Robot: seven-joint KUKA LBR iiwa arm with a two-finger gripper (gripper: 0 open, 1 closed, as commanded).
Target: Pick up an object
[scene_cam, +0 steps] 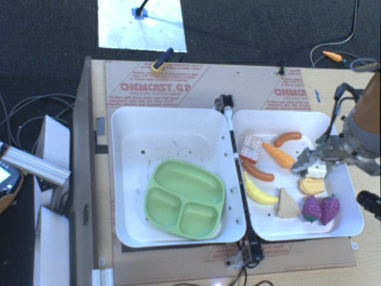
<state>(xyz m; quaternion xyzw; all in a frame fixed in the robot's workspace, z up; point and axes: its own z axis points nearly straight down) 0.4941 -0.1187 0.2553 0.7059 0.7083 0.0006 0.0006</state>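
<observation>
Nearest the camera, at the front lip of the table (178, 256), a clump of cable clips where the two bins meet. Behind and left of the banana (260, 193), well apart, a green divided plate (186, 199) in the left bin (134, 130). Crowded round the banana in the right bin (348, 222): a red sausage (258, 171) just behind it, an orange carrot (278, 155) beyond that, another sausage (288, 139) farther back, a checkered block (250, 148) behind and slightly left. Just right of the banana, a tan wedge (288, 205); farther right, purple grapes (312, 208), a strawberry-like piece (330, 207), and a yellow piece (312, 186) behind them.

Tool (306, 161) low over the bin, right of and behind the banana, fingers looking parted with nothing clearly between them, a white piece (316, 170) just under the tips.

Likely step: settling on a target. Best done by choosing one item with free space on both sides, such as the white piece or carrot. Fingers squared across the narrow width, descent straight down, closing only once both tips pass the item's sides. Neighbours sit close; a slanted approach risks nudging the yellow piece.
</observation>
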